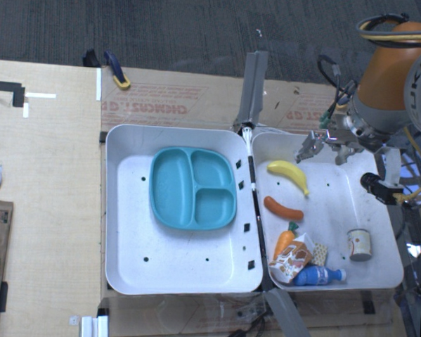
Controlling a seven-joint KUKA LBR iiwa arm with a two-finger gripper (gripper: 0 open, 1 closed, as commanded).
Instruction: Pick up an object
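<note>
My gripper (326,148) hovers over the far part of the right bin (381,279), open, with nothing between its fingers. A yellow banana (290,175) lies just to its left and nearer the camera. Below the banana is a red sausage (284,208). A carrot (283,242), a snack bag (293,258) and a blue bottle (318,276) crowd the bin's near left corner. A small can (359,244) lies on its side toward the right wall.
The left bin (122,251) holds a teal divided plate (193,188). A grey post (253,89) rises behind the divider between the bins. Cables and a black fitting (377,187) hang off the arm at the right. A blue and yellow clamp (116,70) lies on the bench.
</note>
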